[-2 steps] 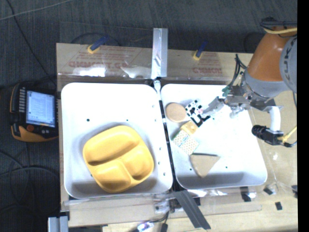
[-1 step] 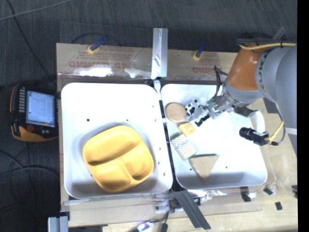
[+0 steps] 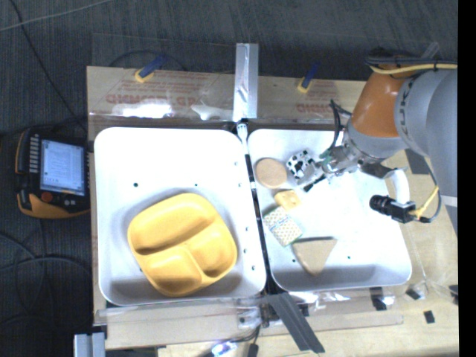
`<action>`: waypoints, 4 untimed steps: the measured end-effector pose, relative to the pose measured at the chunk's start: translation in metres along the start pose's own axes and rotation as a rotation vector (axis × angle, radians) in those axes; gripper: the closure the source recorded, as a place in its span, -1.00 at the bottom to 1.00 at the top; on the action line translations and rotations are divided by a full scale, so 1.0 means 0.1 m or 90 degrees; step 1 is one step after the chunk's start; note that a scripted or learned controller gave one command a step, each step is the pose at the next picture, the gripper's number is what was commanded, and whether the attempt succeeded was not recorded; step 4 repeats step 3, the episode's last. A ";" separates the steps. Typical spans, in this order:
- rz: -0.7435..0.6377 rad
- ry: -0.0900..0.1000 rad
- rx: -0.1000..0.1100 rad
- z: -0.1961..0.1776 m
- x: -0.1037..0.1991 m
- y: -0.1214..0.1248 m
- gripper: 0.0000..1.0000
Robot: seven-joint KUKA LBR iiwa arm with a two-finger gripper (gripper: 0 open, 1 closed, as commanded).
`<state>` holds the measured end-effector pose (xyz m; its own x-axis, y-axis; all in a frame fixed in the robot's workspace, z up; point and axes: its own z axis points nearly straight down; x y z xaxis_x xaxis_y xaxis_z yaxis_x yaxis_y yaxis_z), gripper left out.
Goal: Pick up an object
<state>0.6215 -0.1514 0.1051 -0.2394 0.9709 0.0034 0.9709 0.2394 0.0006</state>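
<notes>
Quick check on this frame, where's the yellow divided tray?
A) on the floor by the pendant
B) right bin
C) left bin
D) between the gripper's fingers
C: the yellow divided tray lies flat in the left bin, while the gripper is over the right bin near the small items there.

Bright even light, perhaps slight softness, faint shadows.

The arm (image 3: 428, 106) at the right of the frame is a thick, rounded grey tube, with a smooth orange band (image 3: 375, 110) above the wrist. Below the band sits a grey wrist block with thin black cables. A small black-and-white part (image 3: 300, 163) marks its tip.
</notes>
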 end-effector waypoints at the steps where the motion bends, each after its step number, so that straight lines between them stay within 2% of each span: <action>1: 0.110 -0.004 0.002 -0.95 0.08 0.49 1.00; 2: -0.056 -0.005 0.001 -1.81 0.32 0.32 1.00; 3: 0.031 -0.002 0.003 -1.07 0.84 0.60 1.00; 4: 0.031 -0.002 0.003 -1.07 0.84 0.60 1.00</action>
